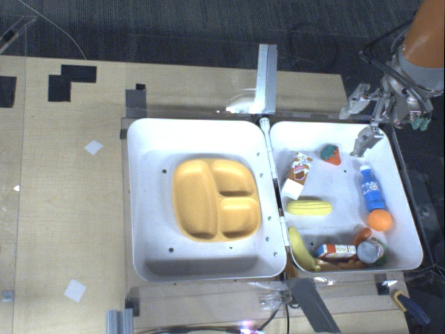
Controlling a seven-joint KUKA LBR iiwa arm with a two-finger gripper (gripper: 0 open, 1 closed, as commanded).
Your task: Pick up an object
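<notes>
End effector [366, 141] over right bin's [410, 186] far corner, fingers seemingly apart, near blue bottle [372, 188]

No legible text anywhere. Blue bottle [372, 189] has a white label patch, print too small to read. Small carton [298, 171] shows red/white graphics, carton lying at the bin's near edge [338, 250] has red/white print, both unreadable. Black squares on the surface [68, 81] carry no characters.
</notes>
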